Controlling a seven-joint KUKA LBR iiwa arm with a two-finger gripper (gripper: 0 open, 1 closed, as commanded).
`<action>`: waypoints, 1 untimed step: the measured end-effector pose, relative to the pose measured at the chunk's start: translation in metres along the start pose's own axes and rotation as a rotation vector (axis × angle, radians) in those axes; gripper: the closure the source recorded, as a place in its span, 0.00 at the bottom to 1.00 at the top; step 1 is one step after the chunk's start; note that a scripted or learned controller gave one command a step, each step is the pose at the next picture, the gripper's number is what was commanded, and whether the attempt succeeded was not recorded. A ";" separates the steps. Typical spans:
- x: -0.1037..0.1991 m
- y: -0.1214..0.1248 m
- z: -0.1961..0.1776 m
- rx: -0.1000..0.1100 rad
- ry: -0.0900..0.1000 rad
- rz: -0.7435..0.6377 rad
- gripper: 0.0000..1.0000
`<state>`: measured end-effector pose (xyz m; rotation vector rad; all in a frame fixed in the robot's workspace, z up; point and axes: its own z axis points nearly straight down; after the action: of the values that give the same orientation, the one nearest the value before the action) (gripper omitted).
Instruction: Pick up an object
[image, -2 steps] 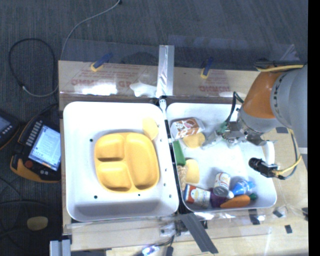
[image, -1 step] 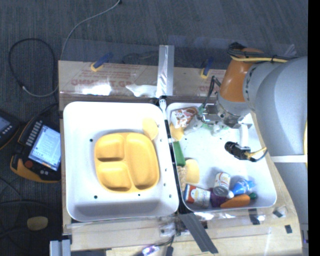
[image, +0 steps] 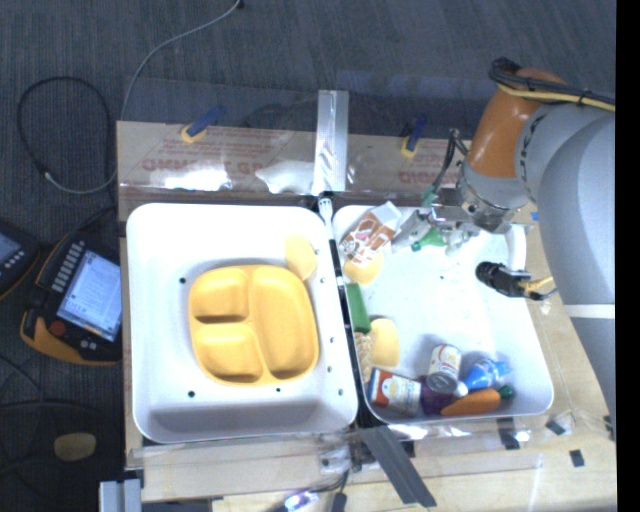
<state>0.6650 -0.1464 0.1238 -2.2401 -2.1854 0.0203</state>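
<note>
Though labelled, can (image: 443, 367) and packet (image: 368, 237) unreadably small.

Grey arm (image: 560, 180) from the right — end effector (image: 440, 225) low.

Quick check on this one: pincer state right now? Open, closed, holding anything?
Pincer: cannot be told. It sits low over the far end of the right bin, close to a green item, with nothing visibly gripped.

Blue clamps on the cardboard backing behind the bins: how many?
2: one blue clamp behind the left bin, another blue clamp behind the right bin. More may be hidden by the arm.
</note>
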 end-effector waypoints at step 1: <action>-0.048 0.006 0.037 -0.012 0.001 -0.083 0.00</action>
<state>0.6691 -0.1950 0.0869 -2.1524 -2.2816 0.0051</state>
